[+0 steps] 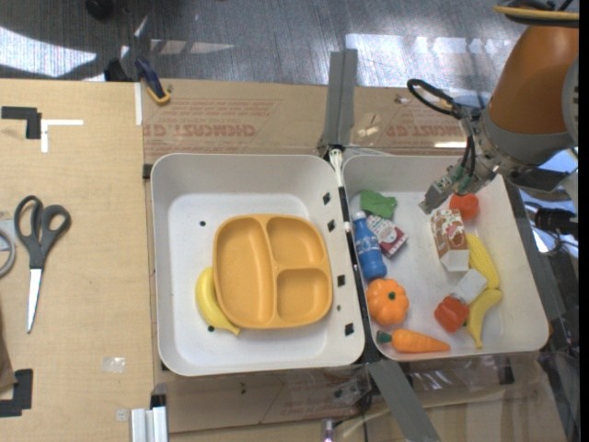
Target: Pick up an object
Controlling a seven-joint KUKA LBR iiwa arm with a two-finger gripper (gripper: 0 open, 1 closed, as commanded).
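Pale wooden bench top (74, 274) at left, scissors (39, 247) lying on it, brown cardboard (239, 122) behind the bins, grey carpeted floor (276, 17) beyond, patches of daylight

bins (175, 274): looking like smooth white plastic, kinda glossy
divided plate (273, 271): showing as matt orange-yellow plastic
surface (78, 274): looking like pale wood, smooth
scissors (37, 247): showing shiny metal blades, dark plastic handles
cardboard (239, 122): lying brown and matt, printed
arm shell (538, 58): gleaming glossy orange
carrot (416, 342): looking like smooth plastic
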